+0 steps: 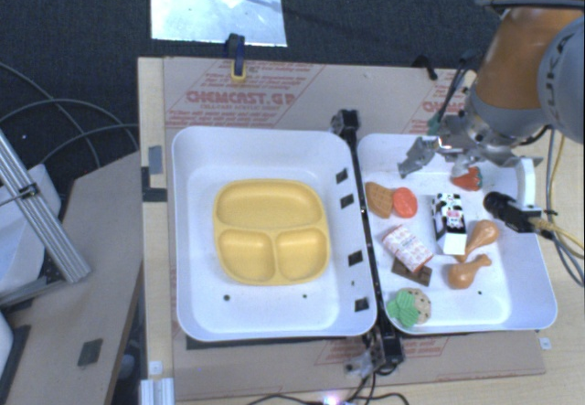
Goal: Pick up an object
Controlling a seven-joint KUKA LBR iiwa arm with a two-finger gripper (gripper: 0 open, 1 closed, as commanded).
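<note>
End effector [454,154] above right bin [530,303], red toy [468,179] just beside

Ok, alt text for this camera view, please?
A grey arm with an orange band reaches over the right white bin of small toy foods, including a tan drumstick. The left white bin holds a yellow divided plastic tray.

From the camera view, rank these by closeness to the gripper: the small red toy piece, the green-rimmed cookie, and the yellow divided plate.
Measured from the gripper over the right bin's far side:
1. Small red toy piece, just beside the gripper, near the right bin's far edge.
2. Green-rimmed cookie, at the right bin's near left corner.
3. Yellow divided plate, in the middle of the left bin.
</note>
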